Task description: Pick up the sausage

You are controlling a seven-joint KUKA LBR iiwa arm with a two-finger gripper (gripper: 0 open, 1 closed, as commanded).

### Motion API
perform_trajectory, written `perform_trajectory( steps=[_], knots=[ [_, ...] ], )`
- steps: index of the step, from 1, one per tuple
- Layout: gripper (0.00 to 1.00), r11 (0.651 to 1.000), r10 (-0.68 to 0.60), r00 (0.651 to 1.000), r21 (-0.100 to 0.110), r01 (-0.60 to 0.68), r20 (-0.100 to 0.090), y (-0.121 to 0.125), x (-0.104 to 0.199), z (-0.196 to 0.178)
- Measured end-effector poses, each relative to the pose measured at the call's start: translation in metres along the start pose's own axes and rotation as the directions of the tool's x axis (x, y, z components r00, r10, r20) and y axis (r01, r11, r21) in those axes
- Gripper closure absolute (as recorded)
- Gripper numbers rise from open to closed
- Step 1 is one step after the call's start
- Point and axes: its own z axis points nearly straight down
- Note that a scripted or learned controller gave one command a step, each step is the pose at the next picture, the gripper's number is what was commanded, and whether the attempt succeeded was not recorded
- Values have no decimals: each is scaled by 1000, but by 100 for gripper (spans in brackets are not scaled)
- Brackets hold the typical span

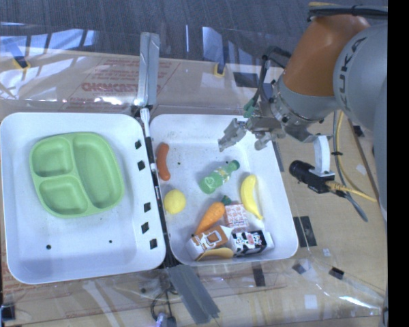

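One sausage [163,162] lies in the right-hand bin [191,125], tucked close against its left wall near the middle of the frame, its long axis running roughly up and down the picture. It looks like a small toy of orange-red plastic, so I would guess it is light, fairly stiff and rather smooth, apt to roll or squirt sideways if pinched off-centre. The best hold seems to be across its narrow middle, fingers closing from left and right, though the bin wall just beside it leaves little room for the left finger. A yellow lemon [174,201] sits just below it, apart from it. The gripper [247,133] hangs over the upper right part of the same bin, well apart from the sausage, its fingers spread with nothing between them. The green plate [75,172] rests in the left bin [20,251].
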Motion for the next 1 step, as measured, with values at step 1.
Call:
perform_trajectory(
  steps=[1],
  knots=[
    [0, 1000, 6, 1000, 0, -6, 2, 62, 68, 74]
  ],
)
